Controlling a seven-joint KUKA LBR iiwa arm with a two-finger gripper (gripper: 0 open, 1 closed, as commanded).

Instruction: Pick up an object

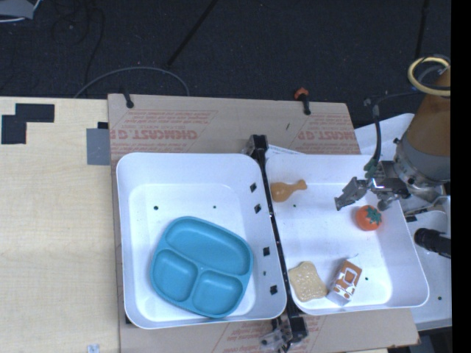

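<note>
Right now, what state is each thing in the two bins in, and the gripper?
Blue divided tray: flat in the left bin, compartments up.
Chicken drumstick toy: lying in the right bin, near the divider.
Tomato toy: resting free, beside the gripper.
Bread slice: lying flat.
Small printed box: tilted, next to the bread.
Gripper: over the right bin, nothing seen between its jaws.

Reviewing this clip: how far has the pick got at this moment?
Done: the gripper has reached into the right bin, beside the orange tomato-like toy. In hand: nothing shows between the jaws. Left: the whole grasp and lift. The tomato toy, drumstick, bread slice and small carton all rest on the bin floor; the blue tray sits in the left bin.
</note>
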